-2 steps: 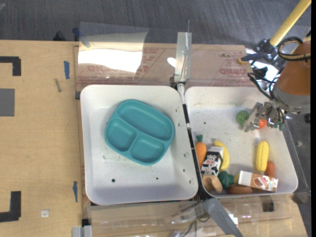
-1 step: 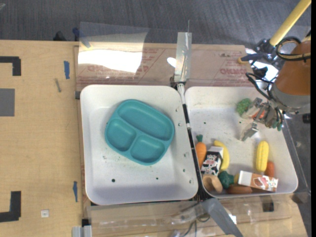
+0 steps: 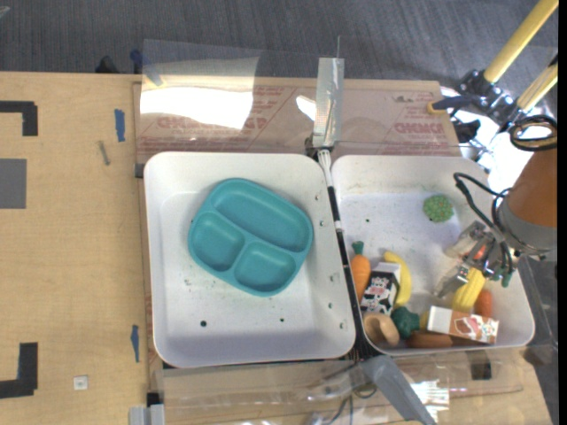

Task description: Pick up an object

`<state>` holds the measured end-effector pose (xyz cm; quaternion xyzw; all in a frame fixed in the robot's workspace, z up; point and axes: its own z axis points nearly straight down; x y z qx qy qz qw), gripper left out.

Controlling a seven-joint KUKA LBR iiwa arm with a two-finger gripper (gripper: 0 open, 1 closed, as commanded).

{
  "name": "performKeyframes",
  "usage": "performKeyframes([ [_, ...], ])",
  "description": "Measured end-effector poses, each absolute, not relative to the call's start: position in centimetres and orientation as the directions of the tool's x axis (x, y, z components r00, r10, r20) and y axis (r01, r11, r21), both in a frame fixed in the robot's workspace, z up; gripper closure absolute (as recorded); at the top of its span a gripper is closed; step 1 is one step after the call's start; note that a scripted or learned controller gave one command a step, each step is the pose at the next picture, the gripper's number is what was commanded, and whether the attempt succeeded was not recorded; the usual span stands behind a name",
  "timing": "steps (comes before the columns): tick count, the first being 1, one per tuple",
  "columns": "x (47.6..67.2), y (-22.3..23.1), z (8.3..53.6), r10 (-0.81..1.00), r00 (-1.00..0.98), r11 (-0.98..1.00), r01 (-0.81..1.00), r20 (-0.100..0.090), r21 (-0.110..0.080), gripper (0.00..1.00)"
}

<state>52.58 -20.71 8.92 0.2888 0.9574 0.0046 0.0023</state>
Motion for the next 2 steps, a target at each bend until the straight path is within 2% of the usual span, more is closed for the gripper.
performKeyframes([
  [1, 51.0, -19.3, 8.9, 0.589, -0.808, 0.808, 0.589, -0.012, 0.005, 0.00],
  [2, 48.9, -22.5, 9.2, 0.359, -0.933, 0.933, 0.359, -0.032, 0.002, 0.00],
])
